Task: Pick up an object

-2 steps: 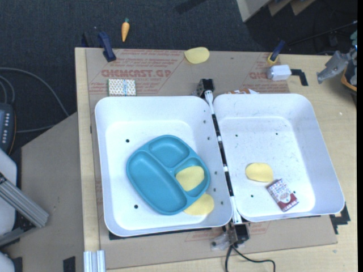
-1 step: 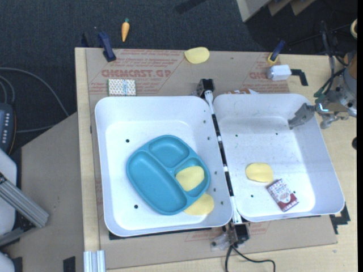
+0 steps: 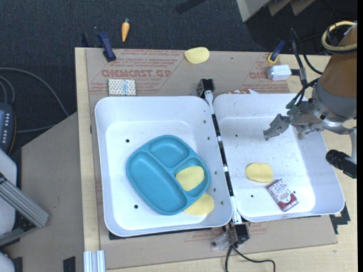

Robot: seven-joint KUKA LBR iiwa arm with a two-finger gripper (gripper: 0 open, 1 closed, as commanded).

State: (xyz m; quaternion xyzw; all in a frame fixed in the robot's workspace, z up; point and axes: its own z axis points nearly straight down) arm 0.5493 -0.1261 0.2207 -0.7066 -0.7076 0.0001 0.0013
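On the table [image 3: 153, 72] we see two white bins. Our tool [image 3: 276, 127] hangs over the right bin [image 3: 317, 208], fingers slightly parted, holding nothing; a yellow piece [image 3: 259, 172] and packet [image 3: 282, 195] lie nearer.

We read red print along the far edge of the cardboard sheet [image 3: 85, 152] under the bins: "CHEMCAST GP" at the far-left corner, behind the left bin [image 3: 108, 152]. A second red print sits at the far-right corner, too cut off to read. Small patterned card [image 3: 122, 86] by the far-left corner: print too small to read. Red-and-white packet [image 3: 282, 195] near the right bin's [image 3: 317, 152] near edge: markings unreadable.
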